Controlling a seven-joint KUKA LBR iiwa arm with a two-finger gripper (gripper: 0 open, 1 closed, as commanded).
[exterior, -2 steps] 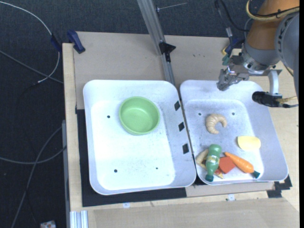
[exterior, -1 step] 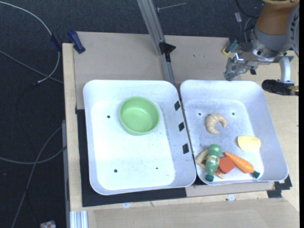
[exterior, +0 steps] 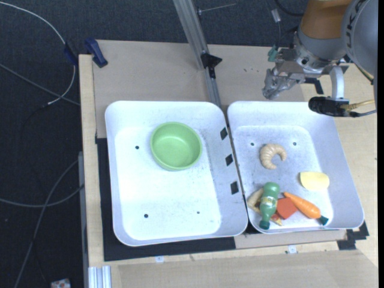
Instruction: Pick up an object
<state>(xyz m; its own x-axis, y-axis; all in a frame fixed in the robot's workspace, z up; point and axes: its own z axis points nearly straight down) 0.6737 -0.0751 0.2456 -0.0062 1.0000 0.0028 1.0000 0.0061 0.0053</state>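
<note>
Toys crowd the right bin's (exterior: 336, 137) near corner: a carrot (exterior: 303, 205), a green bottle (exterior: 268, 204) and a red piece (exterior: 286, 208) overlap so that what lies under them is hard to make out, with a croissant (exterior: 272, 155) and a yellow piece (exterior: 314, 180) lying apart. The gripper (exterior: 275, 87) hangs over the bench just beyond that bin's far rim, holding nothing; from here I cannot tell whether it is open. A green bowl (exterior: 176, 145) sits in the left bin (exterior: 129, 179), and the arm (exterior: 330, 17) is cut off at the top.

Right bin (exterior: 336, 137): far half open; toys (exterior: 282, 206) crowd near edge; croissant (exterior: 272, 155) mid-floor.
</note>
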